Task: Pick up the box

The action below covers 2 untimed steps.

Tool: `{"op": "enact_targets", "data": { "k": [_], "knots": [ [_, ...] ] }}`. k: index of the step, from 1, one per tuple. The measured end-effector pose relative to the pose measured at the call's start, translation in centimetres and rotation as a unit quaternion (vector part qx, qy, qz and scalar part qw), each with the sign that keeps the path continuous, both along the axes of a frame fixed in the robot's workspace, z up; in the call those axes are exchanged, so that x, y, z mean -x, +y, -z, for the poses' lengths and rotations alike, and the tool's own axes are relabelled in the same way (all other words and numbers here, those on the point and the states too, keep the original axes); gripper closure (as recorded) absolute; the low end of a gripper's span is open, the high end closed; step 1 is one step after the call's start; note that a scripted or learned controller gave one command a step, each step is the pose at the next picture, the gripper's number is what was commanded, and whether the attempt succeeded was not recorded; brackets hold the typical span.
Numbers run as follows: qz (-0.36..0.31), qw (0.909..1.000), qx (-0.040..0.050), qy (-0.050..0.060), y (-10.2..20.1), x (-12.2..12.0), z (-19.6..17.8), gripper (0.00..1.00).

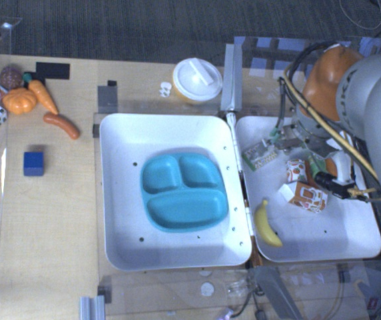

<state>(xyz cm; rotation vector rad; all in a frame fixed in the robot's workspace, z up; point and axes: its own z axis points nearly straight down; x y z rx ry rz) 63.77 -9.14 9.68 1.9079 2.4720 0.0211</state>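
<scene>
A small orange-and-white patterned box [308, 197] lies in the right bin [324, 245], near its middle. A second, similar little carton [296, 171] sits just above it, tilted. My gripper [282, 141] hangs over the back left part of the right bin, up and to the left of both cartons, under the grey arm with its orange band [329, 75]. Nothing can be seen held in it.
A banana [268, 224] lies by the right bin's left wall. A grey-green flat packet [260, 156] rests near the gripper. The left bin [120, 232] holds a blue divided tray [185, 191]. A white lid [197, 79], a blue cube [34, 163] and toy food [38, 100] lie outside the bins.
</scene>
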Motion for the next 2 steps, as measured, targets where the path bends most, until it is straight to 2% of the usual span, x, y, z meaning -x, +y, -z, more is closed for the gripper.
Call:
{"op": "enact_targets", "data": {
  "k": [1, 2],
  "knots": [
    [-0.002, 1.0000, 0.0010, -0.006, 0.1, -0.3, -1.4, 1.00],
    [-0.109, 0.9940, 0.0009, 0.009, 3.1, 8.8, -8.9, 1.00]
  ]
}}
